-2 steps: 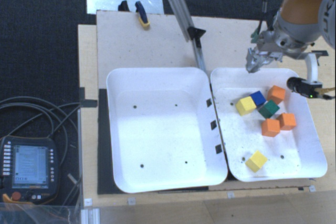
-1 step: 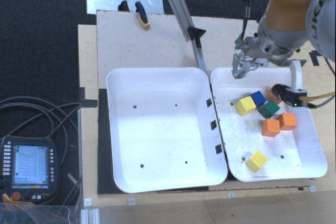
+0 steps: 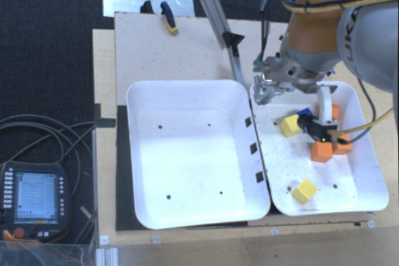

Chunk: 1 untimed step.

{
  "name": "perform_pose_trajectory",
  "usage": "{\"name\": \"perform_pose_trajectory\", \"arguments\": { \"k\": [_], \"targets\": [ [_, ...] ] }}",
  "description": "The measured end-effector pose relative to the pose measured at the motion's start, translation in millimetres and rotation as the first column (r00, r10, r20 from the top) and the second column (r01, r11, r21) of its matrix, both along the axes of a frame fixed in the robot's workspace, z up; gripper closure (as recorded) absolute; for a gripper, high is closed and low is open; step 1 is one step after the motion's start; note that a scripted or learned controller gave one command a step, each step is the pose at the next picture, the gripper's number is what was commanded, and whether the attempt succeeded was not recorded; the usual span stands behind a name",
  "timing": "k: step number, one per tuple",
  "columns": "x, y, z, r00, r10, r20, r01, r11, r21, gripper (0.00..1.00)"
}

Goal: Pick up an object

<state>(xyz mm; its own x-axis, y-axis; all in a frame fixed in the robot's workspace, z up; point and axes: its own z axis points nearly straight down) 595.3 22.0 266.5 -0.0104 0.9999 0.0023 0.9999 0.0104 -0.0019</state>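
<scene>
The arm hangs over the far corner of the right-hand bin, nothing in its tool.

From where I stand, the pale surface (image 3: 181, 53) carries two white bins side by side. The grey arm (image 3: 330, 15) reaches in from the right, and its tool (image 3: 267, 89) is above the far left corner of the right-hand bin (image 3: 374, 190), near the wall shared with the left-hand bin (image 3: 187, 159). If the tool is released or clenched, I cannot tell. In the right-hand bin lie an orange block (image 3: 322, 151), a yellow block (image 3: 290, 126) near the tool, a second yellow block (image 3: 305, 191) at the near side, and a blue block (image 3: 304, 114).
</scene>
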Motion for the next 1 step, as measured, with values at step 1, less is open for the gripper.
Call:
{"name": "perform_pose_trajectory", "arguments": {
  "k": [1],
  "targets": [
    [-25.9,51.1,-13.3,1.000,0.000,-0.001,0.000,1.000,0.000,1.00]
  ]
}}
